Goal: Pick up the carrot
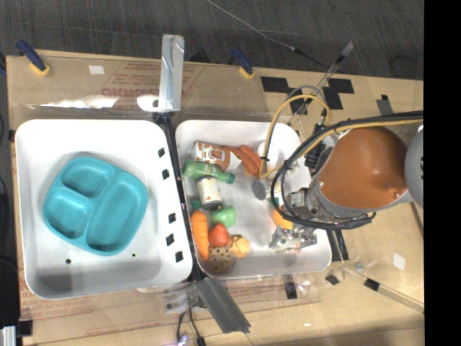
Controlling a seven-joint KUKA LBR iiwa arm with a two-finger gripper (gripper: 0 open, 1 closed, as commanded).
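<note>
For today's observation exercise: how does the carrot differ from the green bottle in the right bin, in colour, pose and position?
The carrot is orange; the green bottle is green with a pale label. The carrot lies pointing toward the bin's near edge, while the green bottle lies crosswise. The carrot hugs the left wall low in the right bin; the green bottle sits higher up. Both are elongated, lying flat, and apart from the end effector.

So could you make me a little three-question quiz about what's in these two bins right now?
1. True or false: the carrot lies in the same bin as the blue plate.
2. Which bin is the gripper over? A) left B) right
3. Fill in: the carrot lies against the right bin's ___ wall.

Key: 1 false, it is in the right bin. 2 B. 3 left.
</note>
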